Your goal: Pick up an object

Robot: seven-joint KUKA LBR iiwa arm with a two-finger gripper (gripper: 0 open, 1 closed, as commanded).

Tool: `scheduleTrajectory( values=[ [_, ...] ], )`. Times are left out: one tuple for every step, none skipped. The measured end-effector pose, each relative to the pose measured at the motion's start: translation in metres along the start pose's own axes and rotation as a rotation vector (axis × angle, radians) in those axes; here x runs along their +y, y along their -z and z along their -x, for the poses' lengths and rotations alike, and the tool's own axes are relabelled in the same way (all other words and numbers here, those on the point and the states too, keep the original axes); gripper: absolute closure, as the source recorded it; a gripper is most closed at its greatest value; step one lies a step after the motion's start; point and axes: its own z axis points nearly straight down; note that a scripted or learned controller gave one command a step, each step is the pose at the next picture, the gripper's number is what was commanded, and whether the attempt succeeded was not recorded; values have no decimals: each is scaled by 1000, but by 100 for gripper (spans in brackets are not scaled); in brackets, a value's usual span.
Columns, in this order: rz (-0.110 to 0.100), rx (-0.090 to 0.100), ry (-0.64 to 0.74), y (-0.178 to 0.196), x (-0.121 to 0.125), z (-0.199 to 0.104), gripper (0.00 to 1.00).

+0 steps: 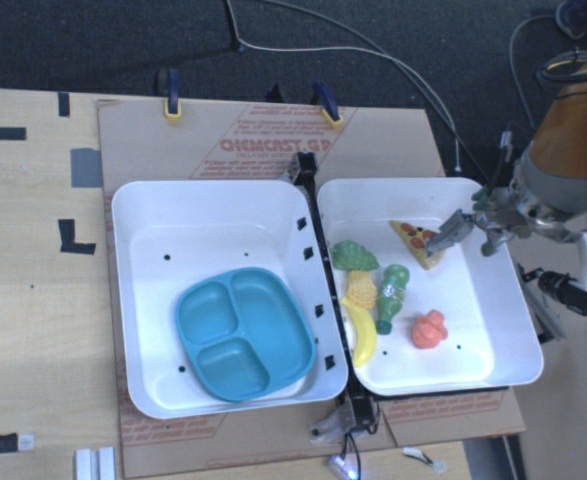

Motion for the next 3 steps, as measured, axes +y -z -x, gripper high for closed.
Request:
scheduleTrajectory(
  values=[
    [-7,1,0,-152,37,27,0],
    [2,-1,1,-145,57,13,0],
    [2,-1,1,-146,102,15,0]
  ],
)
